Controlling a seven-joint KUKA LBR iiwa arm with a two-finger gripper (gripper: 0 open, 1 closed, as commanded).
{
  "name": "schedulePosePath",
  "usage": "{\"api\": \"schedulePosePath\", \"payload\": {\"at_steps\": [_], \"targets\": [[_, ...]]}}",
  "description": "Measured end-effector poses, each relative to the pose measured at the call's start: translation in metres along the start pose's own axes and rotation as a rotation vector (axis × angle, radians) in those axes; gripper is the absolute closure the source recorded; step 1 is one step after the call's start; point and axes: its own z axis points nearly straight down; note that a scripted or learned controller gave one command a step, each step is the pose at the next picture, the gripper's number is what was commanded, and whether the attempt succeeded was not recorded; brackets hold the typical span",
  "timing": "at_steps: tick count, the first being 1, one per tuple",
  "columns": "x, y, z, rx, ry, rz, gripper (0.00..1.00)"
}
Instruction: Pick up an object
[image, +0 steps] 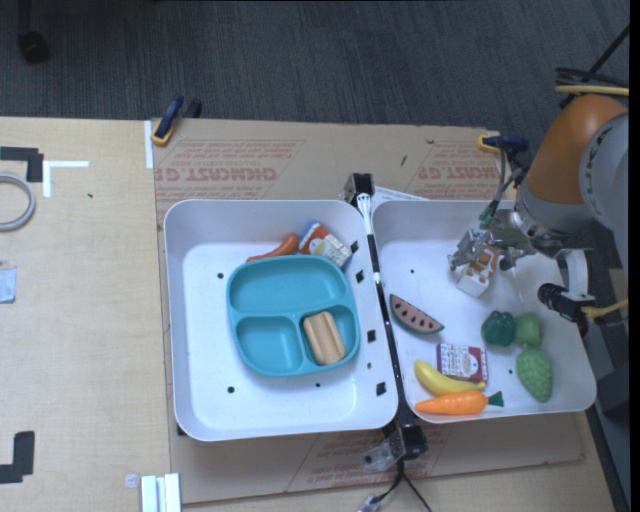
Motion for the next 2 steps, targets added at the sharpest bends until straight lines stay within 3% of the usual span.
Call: {"api": "schedulePosePath", "payload": {"at_steps": [1,2], "targets": [[-0.001,0.0,-0.011,-0.001,-0.001,0.0,1.0],[0.089,-0.072,-0.1,0.0,0.0,-0.002,1.0]]}}
